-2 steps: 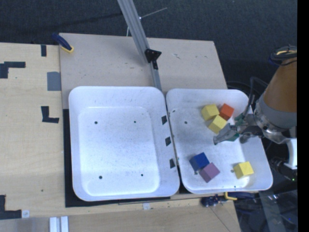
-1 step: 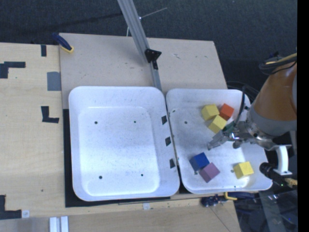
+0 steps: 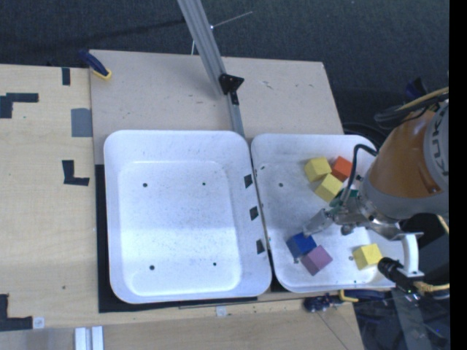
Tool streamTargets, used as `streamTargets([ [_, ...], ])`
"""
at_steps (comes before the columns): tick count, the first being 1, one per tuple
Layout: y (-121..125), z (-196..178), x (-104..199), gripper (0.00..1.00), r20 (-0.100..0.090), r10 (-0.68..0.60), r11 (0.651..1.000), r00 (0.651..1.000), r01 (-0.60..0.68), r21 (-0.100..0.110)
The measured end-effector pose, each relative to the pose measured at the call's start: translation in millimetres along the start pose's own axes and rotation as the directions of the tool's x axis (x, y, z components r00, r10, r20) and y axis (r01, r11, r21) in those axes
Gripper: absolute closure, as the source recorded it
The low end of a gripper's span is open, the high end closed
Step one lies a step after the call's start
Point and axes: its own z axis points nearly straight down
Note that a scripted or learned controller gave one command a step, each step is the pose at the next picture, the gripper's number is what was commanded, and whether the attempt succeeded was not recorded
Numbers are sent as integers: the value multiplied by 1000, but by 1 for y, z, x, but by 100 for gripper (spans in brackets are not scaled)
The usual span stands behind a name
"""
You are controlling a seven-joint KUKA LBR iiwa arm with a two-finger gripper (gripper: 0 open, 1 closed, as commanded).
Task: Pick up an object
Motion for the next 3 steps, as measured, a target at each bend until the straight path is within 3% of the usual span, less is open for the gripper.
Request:
streamTargets([
  [1, 1, -12, 0, 100, 0, -1, 1000, 1000, 1, -3],
  [3, 5, -107, 12, 100, 2, -1, 1000, 1000, 1, -11],
])
